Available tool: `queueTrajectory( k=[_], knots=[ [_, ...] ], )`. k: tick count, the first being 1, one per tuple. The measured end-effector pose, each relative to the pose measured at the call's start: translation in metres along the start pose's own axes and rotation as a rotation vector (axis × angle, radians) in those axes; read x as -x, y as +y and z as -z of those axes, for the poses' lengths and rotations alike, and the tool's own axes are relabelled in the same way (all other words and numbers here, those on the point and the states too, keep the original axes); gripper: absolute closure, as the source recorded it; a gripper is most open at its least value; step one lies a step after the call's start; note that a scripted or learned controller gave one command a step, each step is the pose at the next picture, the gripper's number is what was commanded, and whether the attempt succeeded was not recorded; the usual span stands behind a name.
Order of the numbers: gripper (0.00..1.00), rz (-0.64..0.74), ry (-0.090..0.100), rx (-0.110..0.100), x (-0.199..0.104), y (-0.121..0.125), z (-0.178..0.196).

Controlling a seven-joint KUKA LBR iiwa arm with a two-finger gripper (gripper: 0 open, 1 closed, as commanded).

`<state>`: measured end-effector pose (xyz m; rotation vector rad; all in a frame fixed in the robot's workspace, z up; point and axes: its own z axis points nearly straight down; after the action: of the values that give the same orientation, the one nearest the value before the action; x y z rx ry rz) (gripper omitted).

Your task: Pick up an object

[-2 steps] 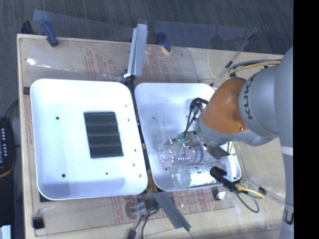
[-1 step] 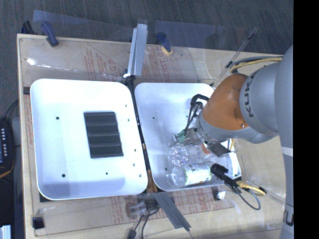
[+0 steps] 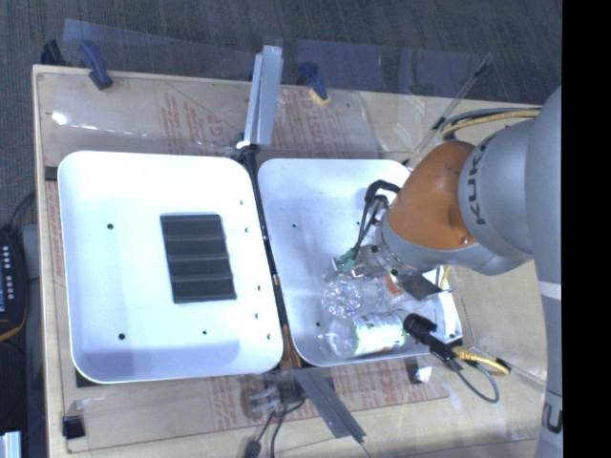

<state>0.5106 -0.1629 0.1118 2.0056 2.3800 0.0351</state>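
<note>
On the pale wooden bench (image 3: 143, 122), under clear sheeting, two shallow white plastic bins side by side: left bin (image 3: 105, 189) toward 9 o'clock of the view, right bin (image 3: 305, 198) just past centre toward 4 o'clock. Inner edges close together, with a dark line between.

In the middle of the left bin, lying flat: a dark rectangular ribbed panel (image 3: 198, 258), four slats across, long side running from 12 to 6 o'clock. Well apart from the bin walls on every side.

In the right bin, down toward its 5 o'clock corner: a crumpled clear plastic bottle (image 3: 348, 305) with a white band at its lower end, lying on its side near the 6 o'clock wall. Hard to say whether one bottle or more in that clear tangle.

In from 3 o'clock: the grey arm (image 3: 520, 189) with its orange band (image 3: 430, 208), hanging over the 3 o'clock half of the right bin. Beneath the wrist, the gripper (image 3: 363, 263), right at the 12 o'clock end of the crumpled bottle; touching it or just above, cannot tell which. Largely hidden under the wrist, so cannot tell whether spread, pressed together or pinching anything.

At 12 o'clock of the bench, a grey metal bar (image 3: 263, 93) along the line between the bins. On the far edge, one blue clamp (image 3: 96, 71) at 11 o'clock and a second blue clamp (image 3: 313, 82) just to the 3 o'clock side of the bar.
</note>
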Motion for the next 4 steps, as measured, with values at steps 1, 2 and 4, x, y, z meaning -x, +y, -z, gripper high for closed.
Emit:
queueTrajectory(
  k=[1, 2, 4],
  knots=[
    [0.00, 0.008, 0.006, -0.033, 0.002, -0.031, 0.037],
    [0.00, -0.190, 0.007, -0.035, 0.042, -0.014, 0.066],
    [0.00, 0.088, 0.012, -0.037, 0.059, 0.091, -0.021]
  ],
)
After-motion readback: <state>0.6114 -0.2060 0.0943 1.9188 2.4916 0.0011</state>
